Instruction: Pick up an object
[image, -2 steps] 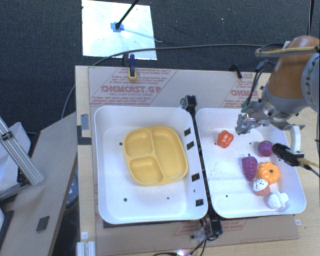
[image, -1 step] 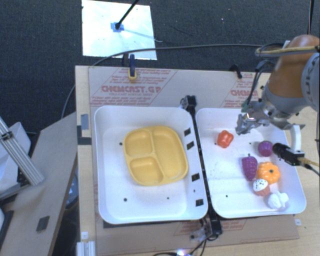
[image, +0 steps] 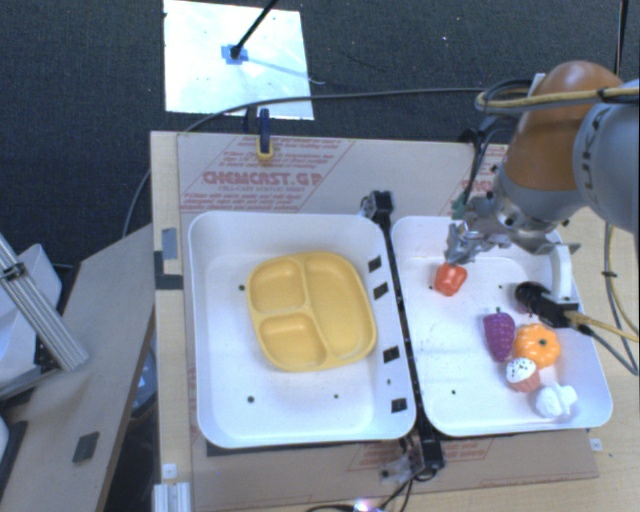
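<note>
- Two white bins sit side by side; the left bin (image: 215, 330) holds a yellow divided plate (image: 310, 308).
- The gripper (image: 462, 247) hangs in the right bin (image: 440, 400), just above an orange-red toy pepper (image: 450, 279), touching its top.
- Whether the gripper is apart or together, I cannot tell.
- Purple grapes (image: 498, 335), a small pumpkin (image: 537, 345) and white toys (image: 540, 390) lie well apart from it.

- Two white bins (image: 300, 420) are showing smooth, faintly glossy plastic.
- A yellow divided tray (image: 308, 308) is looking like matt moulded plastic.
- The bench (image: 330, 165) is appearing as printed, cardboard-like sheet.
- The arm's orange band (image: 550, 125) is gleaming glossy.
</note>
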